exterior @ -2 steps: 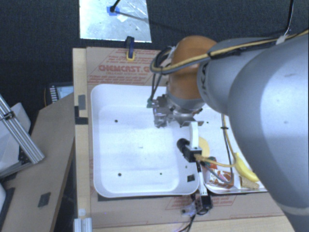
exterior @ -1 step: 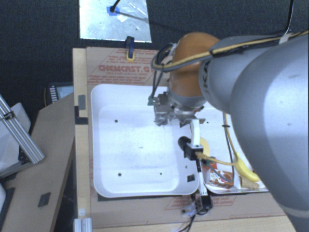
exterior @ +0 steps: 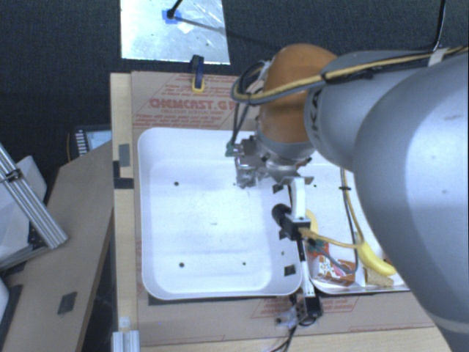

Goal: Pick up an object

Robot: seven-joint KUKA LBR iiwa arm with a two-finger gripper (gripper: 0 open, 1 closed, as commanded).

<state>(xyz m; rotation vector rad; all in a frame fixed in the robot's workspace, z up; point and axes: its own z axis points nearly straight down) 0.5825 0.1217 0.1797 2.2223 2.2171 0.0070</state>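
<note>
Not much progress on this one as far as I can tell. The arm (exterior: 381, 123) comes in from the right and covers most of the right bin (exterior: 333, 281), with the wrist hanging over the seam between the two bins. The pincer (exterior: 245, 173) sits just over the right edge of the left bin (exterior: 212, 218), near its back half. It's too small and cluttered with cables to say what state it's in, so I honestly can't tell.

The things worth grabbing are in the right bin: a banana (exterior: 374, 259) lies near the front edge, poking out from under the arm, and a small colourful packet (exterior: 331, 266) sits just beside it, toward the left bin. The rest of that bin is hidden by the arm.

So my read: nothing is picked up yet. The pincer is parked on the wrong side of the seam, well apart from the banana, so it needs to shift over the right bin, drop down and close on something.
</note>
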